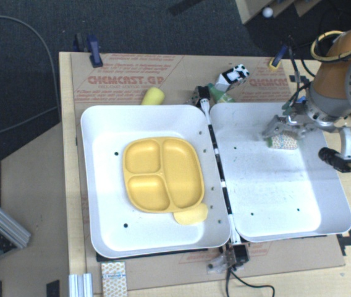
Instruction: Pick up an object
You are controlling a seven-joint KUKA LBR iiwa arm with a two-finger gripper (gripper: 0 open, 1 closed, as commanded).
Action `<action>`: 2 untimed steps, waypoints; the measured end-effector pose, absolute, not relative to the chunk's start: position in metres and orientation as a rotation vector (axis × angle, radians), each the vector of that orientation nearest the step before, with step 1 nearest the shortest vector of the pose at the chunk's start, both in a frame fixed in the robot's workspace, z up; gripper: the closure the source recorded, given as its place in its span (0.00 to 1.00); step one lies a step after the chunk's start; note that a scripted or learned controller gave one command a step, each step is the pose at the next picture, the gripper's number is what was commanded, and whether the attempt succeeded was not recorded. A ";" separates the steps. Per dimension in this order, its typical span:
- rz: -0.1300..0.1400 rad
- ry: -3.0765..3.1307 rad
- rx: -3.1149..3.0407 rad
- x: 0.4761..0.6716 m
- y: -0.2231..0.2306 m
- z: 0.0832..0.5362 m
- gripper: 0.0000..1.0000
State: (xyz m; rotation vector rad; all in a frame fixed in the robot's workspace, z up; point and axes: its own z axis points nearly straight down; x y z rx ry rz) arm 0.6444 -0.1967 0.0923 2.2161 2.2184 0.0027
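At the far left a grey cable (pixel 36 54) loops over dark carpet. On the table (pixel 70 184), a brown cardboard sheet (pixel 126 73) carries red print reading "CHEMCAST GP", with a blue clamp (pixel 93 50) at its upper left corner and a small yellow rounded piece (pixel 152 96) just above the left bin (pixel 101 221). That bin is shallow, white, smooth plastic with rounded corners. In its middle lies a yellow divided plate (pixel 163 174) with three compartments, matte and soft-edged; a pale yellow flat piece (pixel 191 215) pokes out from under its lower right edge. Below the bin, at the bottom of the frame, sits a small patterned packet (pixel 114 277).

Between the bins' upper ends rests a black-and-white toy figure (pixel 234 75). The right bin (pixel 274 215) is likewise white and shallow, speckled with small dark dots. In its upper right part lies a small pale, speckled block (pixel 283 142), sponge-like with a greenish edge. The gripper (pixel 285 125) hangs right over it, metal fingers touching or just above the block's top; whether the jaws are released or clenched cannot be told. The arm (pixel 342 67) behind is grey with an orange band.
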 end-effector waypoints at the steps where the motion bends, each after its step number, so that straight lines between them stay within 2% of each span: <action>1: 0.011 2.216 2.213 0.647 -0.195 0.105 1.00; 2: 0.003 2.224 2.220 0.612 -0.134 0.169 1.00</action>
